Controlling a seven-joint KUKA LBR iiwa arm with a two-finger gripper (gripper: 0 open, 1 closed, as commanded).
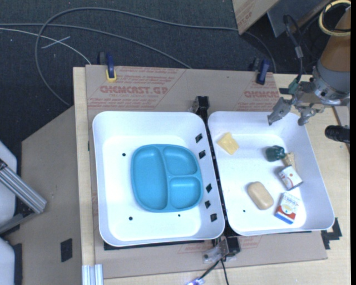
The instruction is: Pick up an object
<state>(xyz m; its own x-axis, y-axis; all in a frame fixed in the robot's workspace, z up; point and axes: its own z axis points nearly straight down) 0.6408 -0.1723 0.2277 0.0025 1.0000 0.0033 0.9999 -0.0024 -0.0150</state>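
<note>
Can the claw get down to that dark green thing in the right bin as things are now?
Probably yes. The claw hangs open above the right bin's far edge, and the dark green thing lies uncovered below it, with only the small carton close beside it.

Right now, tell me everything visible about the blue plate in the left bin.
The blue plate is a rounded, smooth, plastic-looking tray with three compartments: one long one on its left and two smaller ones on its right. It lies flat, face up, near the middle of the left bin, resting on the floor, with nothing in it or touching it.

Dark carpet (50, 72) lies around the worktop (150, 83), thin cables (67, 39) looping across it; a cardboard box (250, 12) sits beyond.
</note>
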